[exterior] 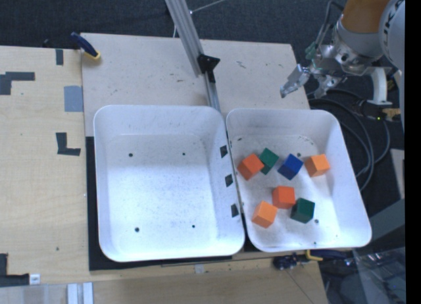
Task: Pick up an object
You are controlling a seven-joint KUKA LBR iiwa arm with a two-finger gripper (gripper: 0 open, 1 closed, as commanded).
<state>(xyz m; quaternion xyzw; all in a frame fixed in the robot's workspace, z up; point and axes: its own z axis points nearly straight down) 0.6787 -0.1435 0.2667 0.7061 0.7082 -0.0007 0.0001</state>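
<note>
No object has been picked up yet, as far as can be judged: the whole task appears to be left. The gripper [297, 83] is seen in the upper right of the frame, above the bare bench top and beyond the far rim of the right bin [346, 164]. Nothing is held between its fingers; whether they are set wide or narrow cannot be told from this angle.

7 cubes are seen in the right bin, all resting on its floor. 4 are orange [250, 166], [318, 164], [283, 197], [265, 214], 2 are green [268, 160], [303, 210] and 1 is blue [290, 166]. In the upper row, the left orange cube is touching a green one, with the blue just beside.

The left bin [105, 164] fills the centre-left of the frame. A descent into the right bin, a closure on 1 cube and a lift are judged still to be needed.
</note>
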